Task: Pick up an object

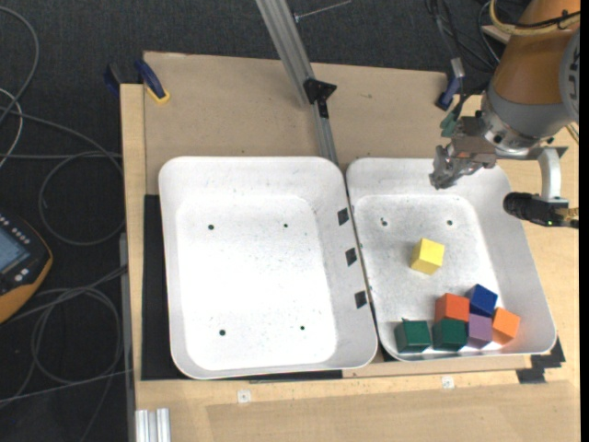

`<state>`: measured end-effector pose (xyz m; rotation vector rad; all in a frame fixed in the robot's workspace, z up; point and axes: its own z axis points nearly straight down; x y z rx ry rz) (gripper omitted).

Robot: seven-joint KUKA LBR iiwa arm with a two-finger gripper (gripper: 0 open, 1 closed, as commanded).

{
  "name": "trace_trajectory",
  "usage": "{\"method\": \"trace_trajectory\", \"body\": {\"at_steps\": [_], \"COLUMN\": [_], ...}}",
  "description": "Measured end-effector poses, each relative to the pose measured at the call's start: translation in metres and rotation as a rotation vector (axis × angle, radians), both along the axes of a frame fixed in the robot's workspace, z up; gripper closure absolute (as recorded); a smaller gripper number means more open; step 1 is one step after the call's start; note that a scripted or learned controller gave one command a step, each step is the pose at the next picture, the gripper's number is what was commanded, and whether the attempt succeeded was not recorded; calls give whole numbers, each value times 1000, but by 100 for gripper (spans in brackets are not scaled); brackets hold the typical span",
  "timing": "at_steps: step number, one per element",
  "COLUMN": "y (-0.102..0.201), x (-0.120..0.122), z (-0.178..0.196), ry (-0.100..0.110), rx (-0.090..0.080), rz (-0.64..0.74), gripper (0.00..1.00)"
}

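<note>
Here, table: a pale wooden table [230,99] carries everything, with dark carpet and loose black cables around it.
Left bin: a shallow white plastic bin [184,182] with rounded corners lies on the left half of the table, its speckled floor marked by four small dark dots.
Right bin: a second shallow white plastic bin [368,178] sits just beside the first, their rims touching along the middle, and it holds all the blocks.
Arm: the grey arm with an orange upper section [534,58] reaches in from the right, above the far right corner of the right bin.
Pole: a slanted grey metal pole [294,53] runs from the top of the view down to the gap between the two bins.
Hand: the dark metal hand [444,179] hangs over the far rim of the right bin, well apart from every block; nothing shows between its fingers, and I cannot tell how far apart they stand.
Yellow block: a small yellow cube [427,256] rests alone near the middle of the right bin.
Block cluster: in the near right corner lie two dark green cubes [414,335], touching each other, with an orange-red cube [452,308] behind them, then a purple cube [480,328], a blue cube [482,297] and an orange cube [505,322] packed close together.
Clamps: blue clamps [152,79] grip the table's far edge at both corners.
</note>
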<state>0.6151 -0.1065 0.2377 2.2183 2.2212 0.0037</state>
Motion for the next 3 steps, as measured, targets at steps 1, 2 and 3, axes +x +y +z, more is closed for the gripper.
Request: {"method": "trace_trajectory", "body": {"at_steps": [1, 2, 3], "y": [52, 109, 160], "x": [-7, -3, 1], "z": [-7, 6, -4], "ry": [5, 1, 3], "rx": [3, 3, 2], "rz": [4, 7, 5], "gripper": [100, 100, 100]}}
